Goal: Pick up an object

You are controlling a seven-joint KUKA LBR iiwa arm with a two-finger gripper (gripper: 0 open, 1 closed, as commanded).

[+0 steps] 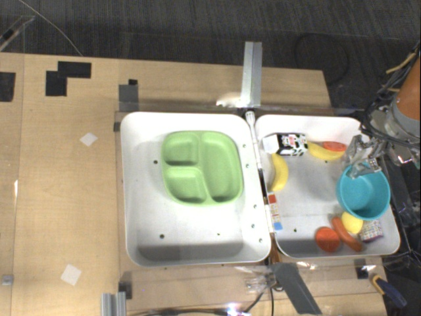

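Hanging from pincer [364,165] (rim-gripped): teal bowl [364,194]

open floor mid right bin [309,196], blue bowl [364,193] and fruit pile [342,232] crowd its right side

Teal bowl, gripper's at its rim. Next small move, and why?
Probably close and lift a little. The gripper sits at the far rim of the teal bowl in the right bin; whether it has the rim isn't clear. A short lift would show that before carrying it.

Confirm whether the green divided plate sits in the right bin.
No, the green divided plate lies in the left bin, apart from the fruit.
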